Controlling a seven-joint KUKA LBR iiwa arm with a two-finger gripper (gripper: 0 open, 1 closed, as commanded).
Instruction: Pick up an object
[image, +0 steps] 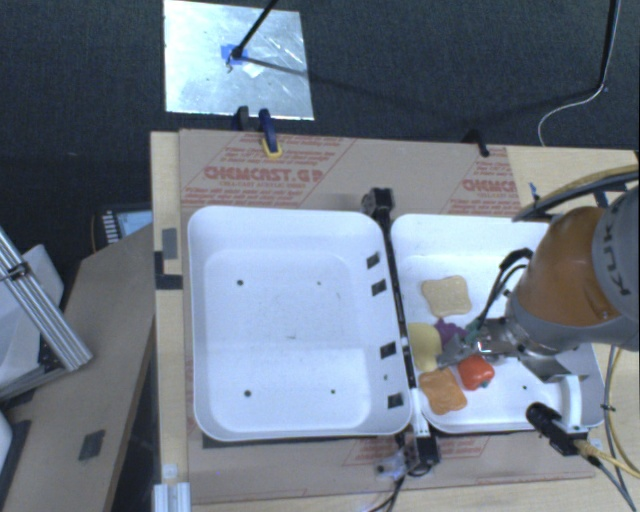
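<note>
Look first at the brown cardboard sheet (300, 165) under the bins: you can read "CHEMCAST GP" printed in red, upside down from this view, above the left bin, and the same print partly shows above the right bin. No other writing is legible to you.

The left bin (215, 300) and right bin (440, 240) sit side by side on the bench, joined by a black divider strip (392, 300).

In the right bin, near its left wall, you have a cluster of small items: a tan, toast-shaped piece (446, 295), a pale yellow rounded piece (423, 345), a purple item (449, 331) partly hidden, a red rounded object (476, 373), and an orange-brown piece (442, 391) at the front.

The claw (468, 348) is low over this cluster, just above the red object and beside the purple item. You cannot tell whether it is released or clenched, as the arm hides much of it.
</note>
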